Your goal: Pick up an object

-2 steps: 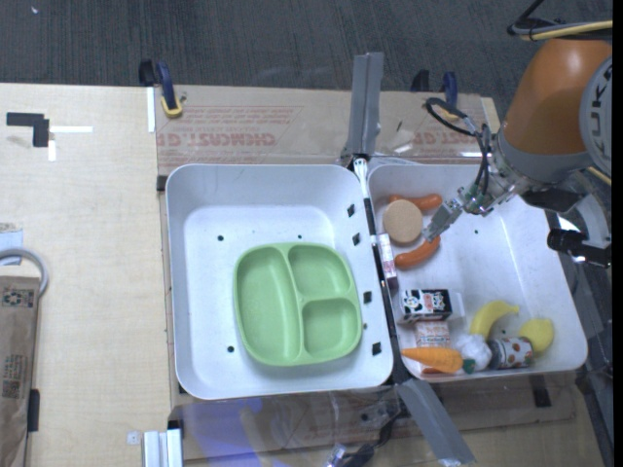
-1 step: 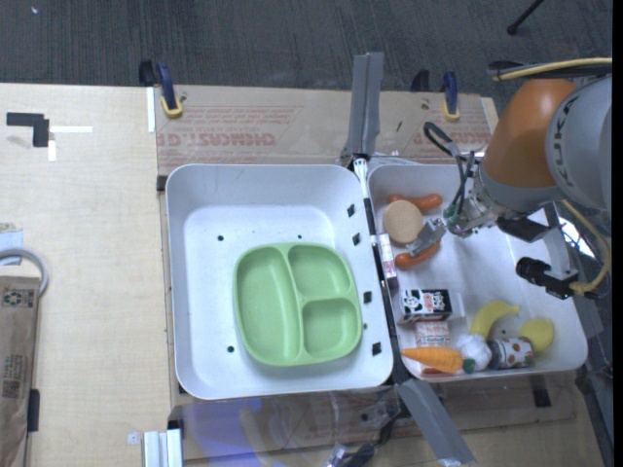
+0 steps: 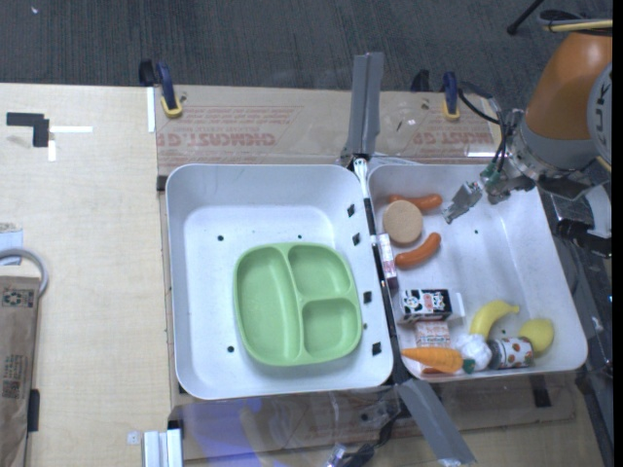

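My gripper [image 3: 461,202] hangs over the back of the right bin [image 3: 545,261], open with nothing between its fingers. Just left of it lie an orange sausage [image 3: 417,202], a round tan bun [image 3: 402,223] and a second sausage [image 3: 419,251]. Toward the front of this bin are a black-and-white milk carton [image 3: 426,305], a small snack box [image 3: 432,335], a carrot [image 3: 433,359], a banana [image 3: 492,314], a yellow lemon [image 3: 538,334] and a small dark bottle [image 3: 508,351]. The gripper touches none of them.
The left bin [image 3: 195,261] holds a green divided plate [image 3: 297,303]. A grey divider bar [image 3: 365,105] rises between the bins at the back. Two clamps [image 3: 167,97] grip the bench's far edge. Bare white floor lies mid-right in the right bin.
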